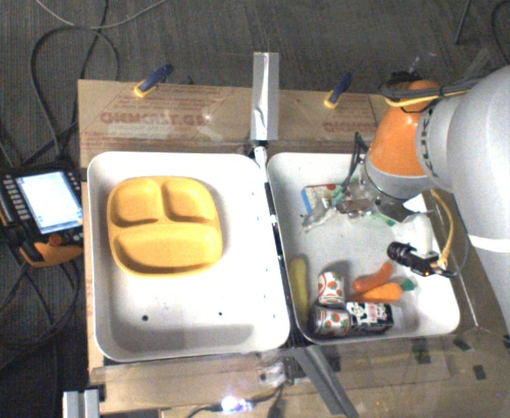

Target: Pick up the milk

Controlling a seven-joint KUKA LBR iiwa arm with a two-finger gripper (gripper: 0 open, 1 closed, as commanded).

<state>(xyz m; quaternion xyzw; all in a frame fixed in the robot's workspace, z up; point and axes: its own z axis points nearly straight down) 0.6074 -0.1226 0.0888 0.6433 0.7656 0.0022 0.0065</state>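
The left bin [185, 320] holds a yellow divided plate [164, 225]. The right bin [438, 316] holds a banana [298, 284], the milk [370, 315] at its front edge — beside a can [329, 289] — a carrot [377, 284], and the gripper [346, 200]; I cannot tell its state.

Grey arm [481, 155], orange band [396, 146], black cable [416, 259]

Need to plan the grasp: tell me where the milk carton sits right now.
The milk carton lies on its side at the right bin's front edge, beside a red-and-white can, just below the carrot.
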